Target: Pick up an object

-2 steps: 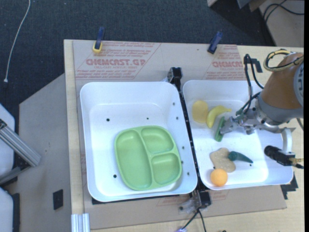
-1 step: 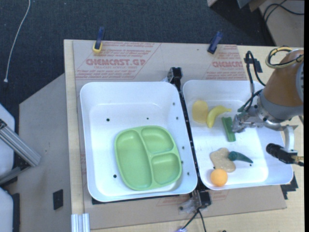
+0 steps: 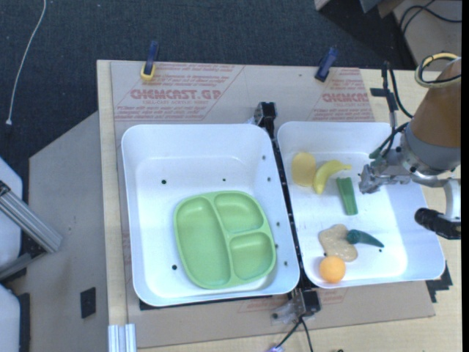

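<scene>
While hovering just beside the green block (image 3: 347,196), jaws (image 3: 366,181) grip nothing visible.

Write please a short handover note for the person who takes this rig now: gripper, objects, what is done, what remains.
Gripper: low in the right bin, beside the green stick; nothing visibly held.
Right bin: yellow block, banana, green stick, beige piece, teal pepper, orange ball.
Left bin: green divided plate.
Done: no pick yet.
Left: grasp and lift one object.
</scene>
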Controlling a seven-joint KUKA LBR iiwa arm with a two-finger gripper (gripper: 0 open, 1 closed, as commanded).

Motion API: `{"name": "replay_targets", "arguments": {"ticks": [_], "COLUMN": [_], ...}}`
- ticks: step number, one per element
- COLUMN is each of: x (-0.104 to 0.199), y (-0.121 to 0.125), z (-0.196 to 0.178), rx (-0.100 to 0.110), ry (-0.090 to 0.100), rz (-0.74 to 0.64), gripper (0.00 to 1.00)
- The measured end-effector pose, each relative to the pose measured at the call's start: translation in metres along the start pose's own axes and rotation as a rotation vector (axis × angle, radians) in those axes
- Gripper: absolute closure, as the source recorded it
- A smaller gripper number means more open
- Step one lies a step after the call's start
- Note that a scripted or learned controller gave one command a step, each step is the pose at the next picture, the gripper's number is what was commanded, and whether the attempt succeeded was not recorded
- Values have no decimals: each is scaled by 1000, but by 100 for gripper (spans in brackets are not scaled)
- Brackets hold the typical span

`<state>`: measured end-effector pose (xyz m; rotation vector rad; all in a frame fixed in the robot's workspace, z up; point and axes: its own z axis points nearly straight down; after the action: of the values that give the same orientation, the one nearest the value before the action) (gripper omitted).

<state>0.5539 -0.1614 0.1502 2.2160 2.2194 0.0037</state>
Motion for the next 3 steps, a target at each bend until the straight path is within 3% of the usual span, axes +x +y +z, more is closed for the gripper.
{"name": "replay_targets", "arguments": {"ticks": [3], "x": [-8], "y": [0], "z": [-124], "rx": [-1], "ry": [-1], "rz": [0], "gripper": [100]}}
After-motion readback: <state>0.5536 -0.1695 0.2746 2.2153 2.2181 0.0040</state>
